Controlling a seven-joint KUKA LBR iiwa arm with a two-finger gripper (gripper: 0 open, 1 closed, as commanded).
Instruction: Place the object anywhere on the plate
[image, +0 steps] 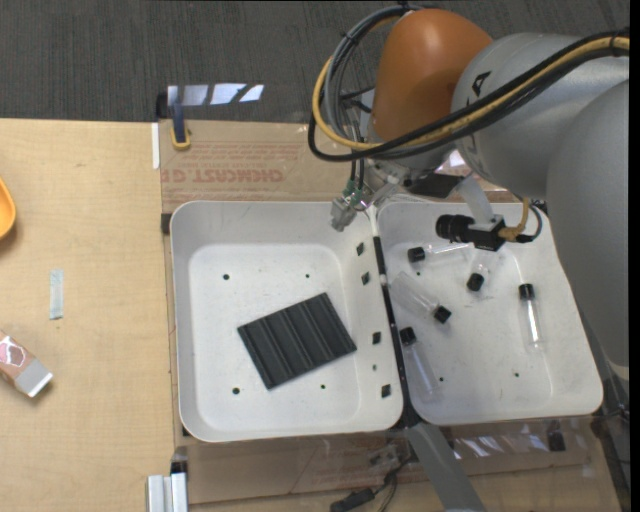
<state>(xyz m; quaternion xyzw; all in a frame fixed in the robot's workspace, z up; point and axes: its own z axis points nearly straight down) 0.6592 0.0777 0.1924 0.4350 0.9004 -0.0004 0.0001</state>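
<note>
The two-finger gripper (348, 212) shows as a small metallic tip hanging over the back rim where the two bins meet; whether it is spread or closed cannot be told at this size, and nothing is seen in it. Above it the grey arm with its orange band (425, 60) bends in from the right, looped with black and yellow cables (335, 100), its bulk covering the right bin's far corner. The dark grey ribbed rectangular plate (297, 339) lies flat and skewed in the left shallow white bin (190, 330). In the right shallow white bin (570, 390) are scattered several clear plastic tubes with black caps (528, 312), lying apart from each other and from the plate.
</note>
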